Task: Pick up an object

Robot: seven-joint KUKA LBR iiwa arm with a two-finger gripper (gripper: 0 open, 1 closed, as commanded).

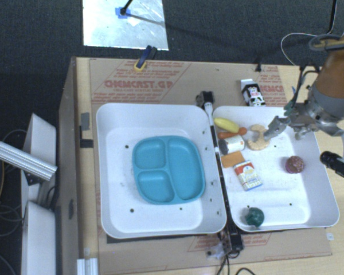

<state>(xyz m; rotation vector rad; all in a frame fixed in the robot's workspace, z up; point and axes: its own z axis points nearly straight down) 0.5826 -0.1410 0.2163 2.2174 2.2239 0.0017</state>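
From my seat the claw (273, 129) sits at the right bin's (324, 202) twelve o'clock, touching a tan cookie (257, 137); I cannot tell its opening. At nine o'clock lies a banana (227, 125).

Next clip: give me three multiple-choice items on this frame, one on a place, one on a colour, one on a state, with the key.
1. Where is the blue tray?
A. left bin
B. right bin
C. on the floor

2. What colour is the ball at the right bin's near edge?
A. yellow
B. dark green
C. white

3. How does the tray lie?
A. flat, compartments up
B. upside down
C. on edge against the wall

Key: 1 A, the tray sits in the middle of the left bin. 2 B, the ball looks dark green. 3 A, its three compartments face the camera.

The gripper hangs over the right bin, by a tan disc.
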